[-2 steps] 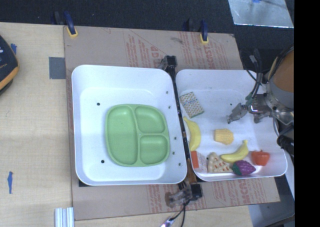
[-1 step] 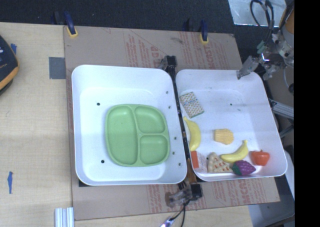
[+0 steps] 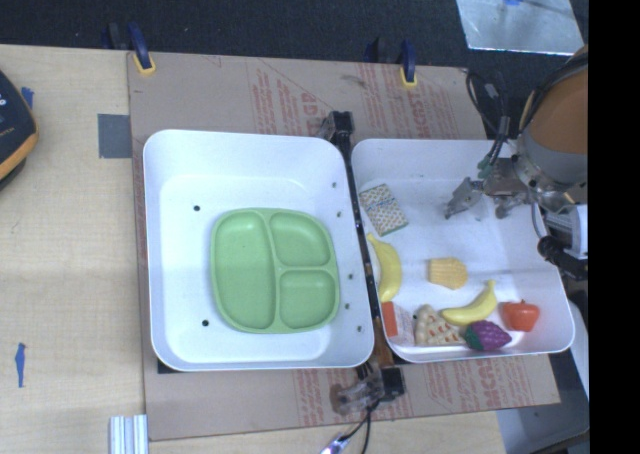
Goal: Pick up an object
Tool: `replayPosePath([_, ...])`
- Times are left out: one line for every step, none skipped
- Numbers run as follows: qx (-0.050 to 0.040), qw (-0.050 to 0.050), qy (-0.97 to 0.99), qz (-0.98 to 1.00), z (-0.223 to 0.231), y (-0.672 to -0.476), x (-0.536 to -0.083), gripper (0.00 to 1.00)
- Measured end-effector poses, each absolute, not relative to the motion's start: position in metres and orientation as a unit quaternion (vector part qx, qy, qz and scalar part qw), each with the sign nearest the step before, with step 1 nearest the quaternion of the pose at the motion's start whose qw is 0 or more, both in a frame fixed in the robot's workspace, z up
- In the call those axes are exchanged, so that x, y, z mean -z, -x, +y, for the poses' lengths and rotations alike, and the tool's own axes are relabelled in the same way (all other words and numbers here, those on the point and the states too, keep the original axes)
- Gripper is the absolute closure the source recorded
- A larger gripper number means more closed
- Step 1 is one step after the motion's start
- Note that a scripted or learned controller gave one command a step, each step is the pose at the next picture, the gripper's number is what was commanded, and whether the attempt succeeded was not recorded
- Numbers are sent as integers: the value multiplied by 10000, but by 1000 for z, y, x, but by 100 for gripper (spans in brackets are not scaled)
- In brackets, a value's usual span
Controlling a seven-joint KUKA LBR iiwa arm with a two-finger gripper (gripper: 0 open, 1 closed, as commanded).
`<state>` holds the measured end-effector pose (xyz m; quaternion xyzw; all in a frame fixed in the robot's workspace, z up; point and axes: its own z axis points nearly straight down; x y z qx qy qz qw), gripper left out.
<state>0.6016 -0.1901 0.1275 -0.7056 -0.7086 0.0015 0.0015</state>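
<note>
**Hand over right bin, nothing grasped**

Hand (image 3: 478, 197) sits low in the right bin (image 3: 420, 157), far half, over bare white floor; its fingers look spread and released, nothing between them. Candidate objects all lie nearer the camera than the hand: yellow block (image 3: 447, 272) closest, then small banana (image 3: 470, 308), tomato (image 3: 520, 316), purple grapes (image 3: 488, 335), waffle piece (image 3: 430, 326). Patterned square (image 3: 383, 208) and big banana (image 3: 386, 267) hug the wall shared with the left bin (image 3: 170, 167), which holds a green divided plate (image 3: 273, 269).

Best bet, I'd judge: go for the yellow block, since it stands apart from the rest; centre over it before descending. The near-corner pile is crowded, so a miss there is likely.

Fingertips are small and grey on white, so hard to read. The arm is cut off at the frame edge.
</note>
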Motion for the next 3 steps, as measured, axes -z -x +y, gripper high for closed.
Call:
replayPosePath([-8,-1,7060,-7083,-212,-548,-268,0])
replayPosePath([-18,22,7054,-7088,-160,-629,-101,0])
replayPosePath([-14,10,7059,-7083,-196,-517,-148,0])
